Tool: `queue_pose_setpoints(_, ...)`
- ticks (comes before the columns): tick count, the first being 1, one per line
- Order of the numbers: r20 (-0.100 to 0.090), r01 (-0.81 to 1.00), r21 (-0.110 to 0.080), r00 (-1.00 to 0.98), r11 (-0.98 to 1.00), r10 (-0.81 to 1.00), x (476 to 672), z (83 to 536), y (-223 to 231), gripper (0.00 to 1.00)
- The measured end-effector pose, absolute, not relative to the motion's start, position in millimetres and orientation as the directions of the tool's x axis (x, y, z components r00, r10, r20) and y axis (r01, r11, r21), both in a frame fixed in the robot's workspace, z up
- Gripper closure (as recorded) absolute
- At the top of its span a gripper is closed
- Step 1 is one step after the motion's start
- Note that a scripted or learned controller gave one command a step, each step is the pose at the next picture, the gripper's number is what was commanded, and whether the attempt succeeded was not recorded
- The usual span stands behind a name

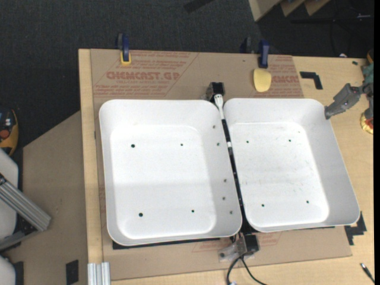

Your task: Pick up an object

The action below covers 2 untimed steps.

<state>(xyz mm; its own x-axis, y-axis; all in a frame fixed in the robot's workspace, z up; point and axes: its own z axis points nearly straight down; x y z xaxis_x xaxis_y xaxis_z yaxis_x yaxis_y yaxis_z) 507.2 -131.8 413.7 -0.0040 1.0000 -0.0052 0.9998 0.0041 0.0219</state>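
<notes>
Both white bins sit side by side on the brown board surface (178,70), and neither the left bin (160,171) nor the right bin (285,165) has anything lying in it; only small dark dots mark their floors. The one loose thing near them is a pale yellow object (262,79) on the board just behind the right bin's far rim, below a blue clamp (263,53). It may be a candidate for picking, though it lies outside both bins, so whether it counts as the task's thing is uncertain.

At the right edge of the view, a grey part of the arm, probably the claw (343,100), pokes in just beside the right bin's far right corner. Whether it is wide or narrow cannot be told from this angle, and nothing shows between its tips.

The main risk, as I judge it, is an empty grasp: with no object in either bin, a descent into one would close on nothing. A reach toward the yellow object could instead catch the bin rim or the clamp, since both stand close to it.
</notes>
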Motion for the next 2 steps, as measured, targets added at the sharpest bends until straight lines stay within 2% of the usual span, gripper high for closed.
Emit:
queue_pose_setpoints(1,-0.003,1.0,0.006,-0.002,0.002,1.0,506.1,415,-132,1.0)
queue_pose_setpoints(2,0.003,1.0,-0.01,-0.004,0.004,1.0,511.0,323,-94,1.0)
